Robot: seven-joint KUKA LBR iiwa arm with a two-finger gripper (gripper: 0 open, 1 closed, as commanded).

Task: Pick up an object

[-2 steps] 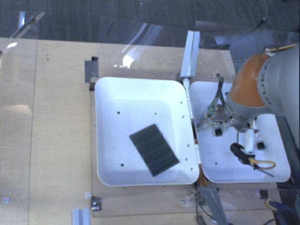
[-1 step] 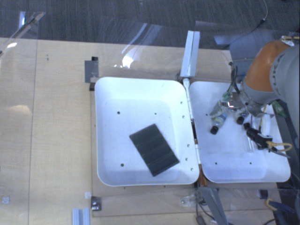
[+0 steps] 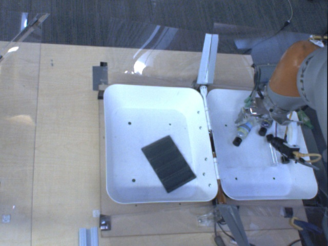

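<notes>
Here, a flat dark ribbed rectangle lies tilted; jaws' state I cannot tell.

Two white bins sit on a pale wood bench. The pad is dark grey with fine ribs. The arm is grey, banded orange.

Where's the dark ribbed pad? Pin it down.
The dark ribbed pad lies flat in the left bin, toward its lower middle, tilted, apart from the clutter in the right bin.
</notes>
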